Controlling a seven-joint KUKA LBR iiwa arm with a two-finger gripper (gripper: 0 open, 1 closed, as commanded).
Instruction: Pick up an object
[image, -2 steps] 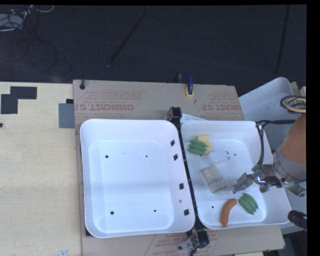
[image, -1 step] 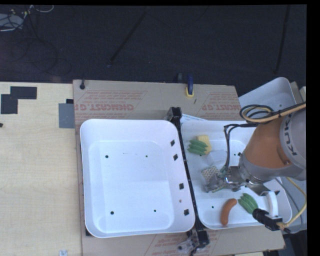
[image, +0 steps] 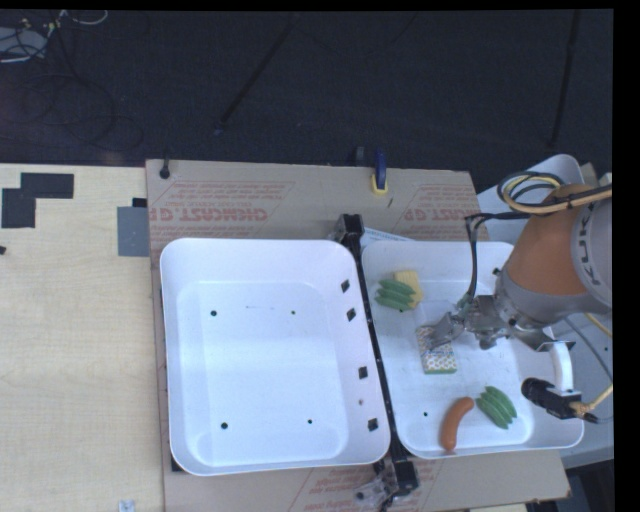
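My gripper reaches in from the right over the middle of the right bin. It hangs just above a small speckled square pad, and its tip overlaps the pad's upper edge. Whether it touches the pad cannot be told. A green and yellow toy lies at the bin's back left. An orange sausage and a green leafy piece rest near the front wall.
The left bin sits beside the right one, with a black divider between them. Both stand on a cardboard sheet on the pale bench. A blue and yellow clamp holds the cardboard's far edge.
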